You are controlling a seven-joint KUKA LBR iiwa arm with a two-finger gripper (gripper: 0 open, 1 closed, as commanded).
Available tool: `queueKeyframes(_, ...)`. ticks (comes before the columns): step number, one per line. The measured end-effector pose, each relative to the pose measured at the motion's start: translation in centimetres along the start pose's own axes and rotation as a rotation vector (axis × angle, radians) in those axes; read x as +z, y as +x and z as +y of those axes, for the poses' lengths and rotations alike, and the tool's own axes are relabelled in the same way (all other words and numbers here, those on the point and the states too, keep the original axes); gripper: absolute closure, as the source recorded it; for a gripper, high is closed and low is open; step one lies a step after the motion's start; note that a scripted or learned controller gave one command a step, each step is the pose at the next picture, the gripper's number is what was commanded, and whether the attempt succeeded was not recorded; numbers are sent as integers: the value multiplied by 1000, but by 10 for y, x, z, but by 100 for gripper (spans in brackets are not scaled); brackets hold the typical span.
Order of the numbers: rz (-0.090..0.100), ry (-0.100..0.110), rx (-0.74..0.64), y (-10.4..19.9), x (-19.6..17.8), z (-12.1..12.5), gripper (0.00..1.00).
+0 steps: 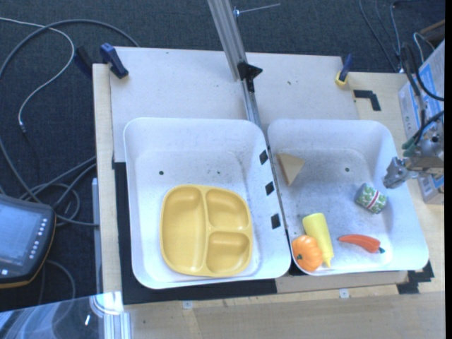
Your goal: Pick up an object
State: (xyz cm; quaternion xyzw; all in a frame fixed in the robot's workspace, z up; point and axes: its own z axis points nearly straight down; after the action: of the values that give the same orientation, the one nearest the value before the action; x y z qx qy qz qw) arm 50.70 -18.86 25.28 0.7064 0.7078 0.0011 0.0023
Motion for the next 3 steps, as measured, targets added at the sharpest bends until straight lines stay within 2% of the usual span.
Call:
queueKeyframes(2,5,7,-5,113,13,23,100)
queueKeyframes(3,6,9,-5,168,25,25,100)
